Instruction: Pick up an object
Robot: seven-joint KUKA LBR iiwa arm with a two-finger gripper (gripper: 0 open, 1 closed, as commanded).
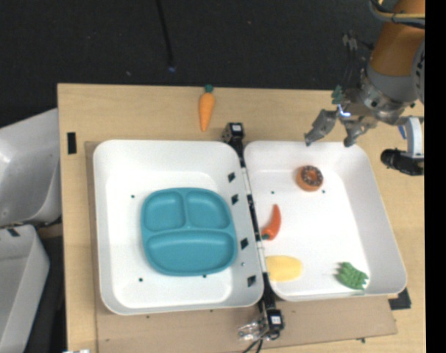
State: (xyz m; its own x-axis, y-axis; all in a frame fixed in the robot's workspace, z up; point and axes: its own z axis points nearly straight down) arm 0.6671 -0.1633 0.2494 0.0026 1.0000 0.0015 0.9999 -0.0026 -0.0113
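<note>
Green toy (352, 275) blurry; gripper (330, 136) spread, empty.

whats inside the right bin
Inside the right bin: a donut near the back, a red pepper by the left wall, a yellow piece and a green piece at the front. Nothing there is covered; the open gripper hovers above its back rim.

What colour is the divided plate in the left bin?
Teal blue; the plate shows clearly in the camera view.
</note>
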